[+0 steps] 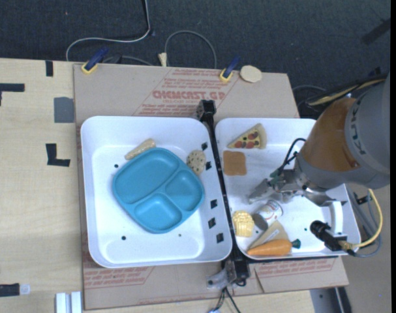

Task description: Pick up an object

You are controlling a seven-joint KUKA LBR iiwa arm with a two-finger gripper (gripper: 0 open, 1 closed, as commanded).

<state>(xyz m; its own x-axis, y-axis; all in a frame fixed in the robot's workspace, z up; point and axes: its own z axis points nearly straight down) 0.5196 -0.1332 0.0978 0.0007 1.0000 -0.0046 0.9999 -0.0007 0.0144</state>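
Grey two-finger gripper (266, 194) low in right white bin (302, 126), whether parted or closed unclear. Small shiny rounded object (270, 210) lies directly beneath; yellow corn cob (243, 223) further left.

Arm (354, 135) cropped at right edge.

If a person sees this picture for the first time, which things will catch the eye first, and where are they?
The big blue divided plate in the left bin stands out most. Next comes the grey arm with its orange band, reaching from the right, its gripper low over the right bin. Near it lie a pizza slice and a carrot.
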